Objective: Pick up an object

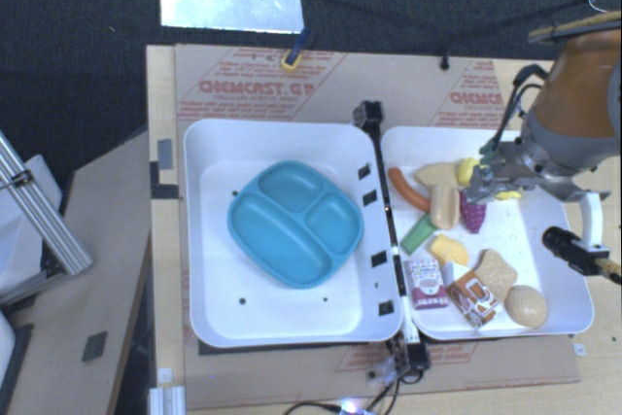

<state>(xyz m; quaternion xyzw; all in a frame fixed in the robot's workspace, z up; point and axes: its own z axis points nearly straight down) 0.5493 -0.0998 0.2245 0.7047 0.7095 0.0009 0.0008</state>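
On your left, the bench (243, 78) carries a shallow white left bin (209, 306) holding one thing: a smooth blue plastic tray (294, 223) with three moulded compartments, lying flat and alone, likely kept apart as a target rather than a pick. A black hinged divider (382, 209) joins it to the right bin (573, 306), where your candidates crowd together. Nearest the divider lie an orange-red sausage (408, 189) and a green wedge (419, 233), both glossy toy plastic. Beside them sit a pale tan rounded piece (443, 204), a yellow corn-like chunk (448, 250), a red-and-white printed carton (426, 283), a brown-and-orange packet (473, 298), a bread-shaped slice (498, 272) and a smooth beige egg-like lump (526, 305). The gripper (483, 187) hangs low over the bin's upper middle, right above a purple grape cluster (473, 212) and a yellow piece (467, 172); that placement suggests the grapes are the intended grasp. You cannot tell from here whether the jaws are released or clenched, and nothing is visibly held.
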